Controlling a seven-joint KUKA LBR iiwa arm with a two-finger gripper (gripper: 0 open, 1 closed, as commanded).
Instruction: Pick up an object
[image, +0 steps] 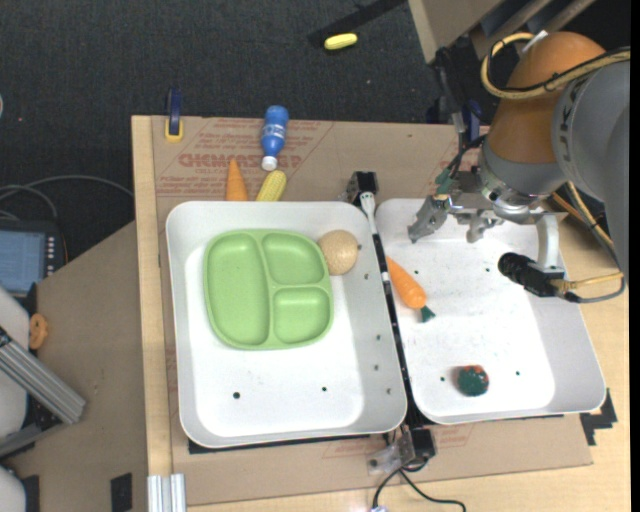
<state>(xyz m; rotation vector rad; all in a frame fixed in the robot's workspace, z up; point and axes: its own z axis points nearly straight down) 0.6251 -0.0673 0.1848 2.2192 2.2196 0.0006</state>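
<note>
The gripper (452, 220) hangs over the far end of the right bin (560, 370), its fingers spread and nothing between them, so this looks like the approach step, before any grasp. The likeliest targets lie in that bin: a toy carrot (406, 284) against the near-left wall, close to the gripper, and a small red-and-green object (472, 380) further toward the front, well apart from it. The next move calls for centring over one of them, turning the fingers across its narrow side, then descending. The left bin (200, 400) holds a green divided plate (266, 288) with a beige ball (339, 250) touching its corner. The gripper's height above the bin floor is hard to judge, and the small object's identity is unclear.
</note>
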